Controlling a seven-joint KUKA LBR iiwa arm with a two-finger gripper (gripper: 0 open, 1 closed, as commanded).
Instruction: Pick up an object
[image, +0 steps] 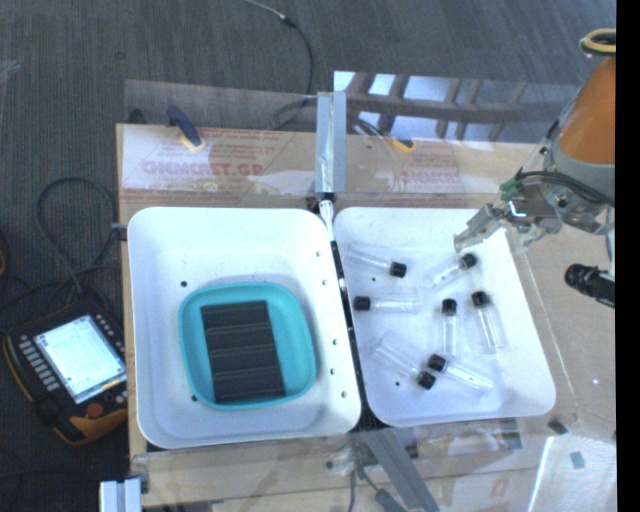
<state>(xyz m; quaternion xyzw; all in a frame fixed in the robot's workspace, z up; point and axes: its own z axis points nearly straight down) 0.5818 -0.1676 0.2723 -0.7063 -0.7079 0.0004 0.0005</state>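
white bins (150, 300), teal tray (195, 320), black-capped vials (487, 320)

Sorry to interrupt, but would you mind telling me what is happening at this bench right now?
A robot arm is reaching in from the right, its tool hovering over the upper edge of the right bin. That bin holds several clear vials with black caps, all lying loose. The left bin holds a teal tray. Nothing is picked up yet.

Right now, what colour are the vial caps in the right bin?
Black caps on clear vials, seen in the camera view.
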